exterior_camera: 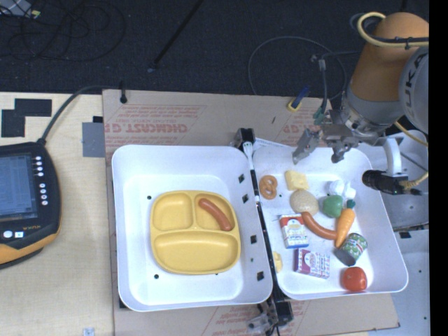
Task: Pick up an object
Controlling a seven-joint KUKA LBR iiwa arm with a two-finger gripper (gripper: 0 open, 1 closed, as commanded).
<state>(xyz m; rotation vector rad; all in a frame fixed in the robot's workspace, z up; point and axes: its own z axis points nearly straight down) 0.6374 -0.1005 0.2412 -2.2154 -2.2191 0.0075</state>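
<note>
My gripper (321, 152) hangs open above the far edge of the right bin (394, 256), its two fingers spread with nothing between them. Below it in that bin lie a pretzel (268, 185), a yellow cheese wedge (297, 180), a beige potato (304, 201), a green pepper (332, 206), a carrot (345, 227), a sausage (318, 225), a milk carton (295, 231), a pink-and-white box (311, 263), a small can (351, 248) and a tomato (355, 278). The left bin (133, 257) holds a yellow divided plate (194, 247) with a sausage (215, 213) in its upper right compartment.
A handheld pendant (24, 200) lies on the bench at the far left. Cables trail across the dark floor behind the bench. A black divider (256, 222) runs between the two bins. A black fitting (381, 181) sticks out near the right bin's far right edge.
</note>
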